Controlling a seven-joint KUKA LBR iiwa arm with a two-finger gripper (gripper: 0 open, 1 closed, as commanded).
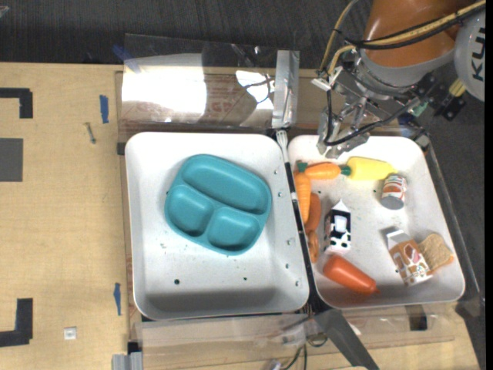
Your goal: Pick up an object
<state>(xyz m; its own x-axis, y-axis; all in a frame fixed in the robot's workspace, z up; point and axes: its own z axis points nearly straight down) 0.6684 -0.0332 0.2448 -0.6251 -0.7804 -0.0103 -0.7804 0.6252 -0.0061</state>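
Observation:
My gripper (339, 139) hangs over the back left corner of the right bin (371, 226), its two thin fingers spread apart with only white bin floor showing between them. Just below its tips lies an orange carrot (320, 170) with a green end. A yellow toy (368, 167) sits to the carrot's right. Also in this bin are a small can (393, 191), a black-and-white cow figure (338, 230), a red-orange pepper-like piece (349, 274), a second carrot (306, 199) along the left wall, a small carton (407, 261) and a slice of bread (437, 251).
The left bin (154, 272) holds a teal divided plate (218, 203). A metal divider post (285, 91) stands behind the seam between the bins. The arm's orange band and cables (404, 14) loom over the right bin's back edge.

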